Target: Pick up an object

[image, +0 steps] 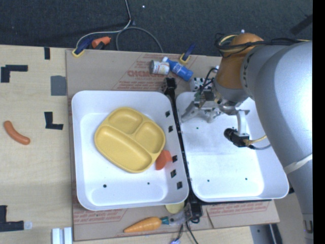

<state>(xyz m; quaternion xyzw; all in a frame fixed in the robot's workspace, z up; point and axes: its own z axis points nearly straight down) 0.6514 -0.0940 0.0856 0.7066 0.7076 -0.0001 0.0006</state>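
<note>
Whether the jaws are released or clenched I cannot tell; they hang low at 12 o'clock in the right bin (228, 184), with nothing seen between them. A carrot (144, 224) lies on the surface in front of the bins. In the left bin (84, 151) lies a yellow plate (129, 139), with a small orange piece (162, 160) touching it at 4 o'clock. A try here would probably close on bare floor. The plate looks wide, smooth and divided, so only its rim offers a grip.
</note>
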